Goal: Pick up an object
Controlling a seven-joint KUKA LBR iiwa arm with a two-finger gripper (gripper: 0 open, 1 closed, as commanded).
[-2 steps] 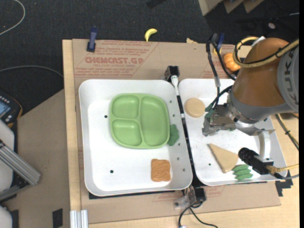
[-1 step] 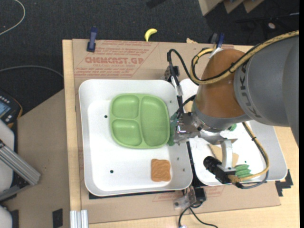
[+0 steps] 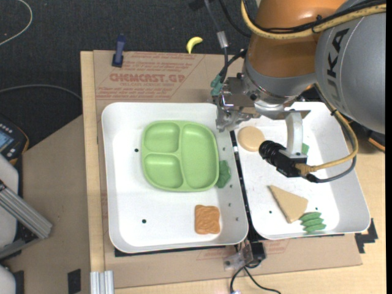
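Camera view: cookie just beside claw (right bin).

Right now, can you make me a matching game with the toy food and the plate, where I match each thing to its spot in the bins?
Things:
1. green plate
2. waffle
3. round cookie
4. sandwich wedge

Places:
A. right bin, lower part, beside a green leafy piece
B. left bin, middle
C. right bin, top left, near the arm
D. left bin, bottom right corner

Pairs: 1-B, 2-D, 3-C, 4-A
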